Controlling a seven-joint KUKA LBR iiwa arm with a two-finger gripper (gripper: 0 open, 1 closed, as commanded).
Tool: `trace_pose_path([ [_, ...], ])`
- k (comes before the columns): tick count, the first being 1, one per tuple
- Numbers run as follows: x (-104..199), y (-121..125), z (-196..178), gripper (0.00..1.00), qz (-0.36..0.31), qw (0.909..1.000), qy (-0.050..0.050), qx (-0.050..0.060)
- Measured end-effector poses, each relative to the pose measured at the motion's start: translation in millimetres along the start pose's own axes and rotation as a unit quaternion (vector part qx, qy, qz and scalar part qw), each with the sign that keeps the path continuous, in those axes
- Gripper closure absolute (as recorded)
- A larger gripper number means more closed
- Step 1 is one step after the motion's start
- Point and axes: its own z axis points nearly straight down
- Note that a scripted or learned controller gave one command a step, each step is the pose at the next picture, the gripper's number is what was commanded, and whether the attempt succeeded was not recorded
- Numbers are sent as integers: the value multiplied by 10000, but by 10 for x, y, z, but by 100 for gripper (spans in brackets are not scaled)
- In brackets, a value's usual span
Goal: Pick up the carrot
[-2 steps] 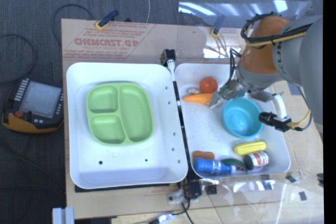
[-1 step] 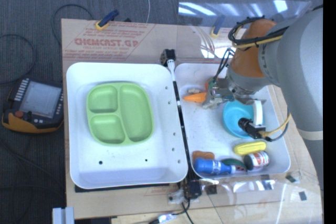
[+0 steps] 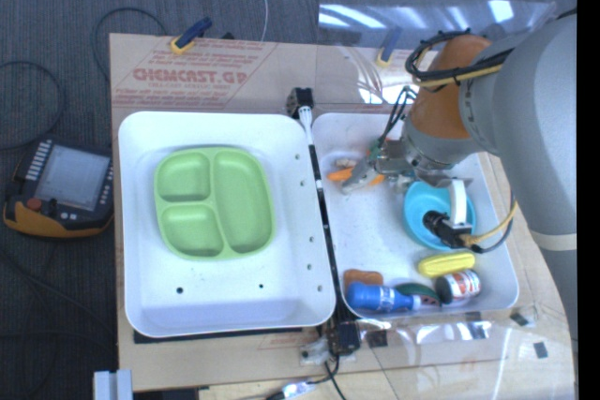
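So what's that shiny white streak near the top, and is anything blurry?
In the camera view, the streak is glare from overhead lights on a clear sheet beyond the right bin; the carrot and pincer look soft and smeared, while the green plate is evenly lit with hardly any shadow.

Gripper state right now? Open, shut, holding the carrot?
Gripper: cannot be told. It sits low in the right bin, right at the carrot, but a grasp isn't visible.
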Motion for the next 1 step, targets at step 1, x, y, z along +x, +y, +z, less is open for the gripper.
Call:
trace_pose_path([
  [1, -7, 15, -111, 100, -2, 10000, -16, -21],
])
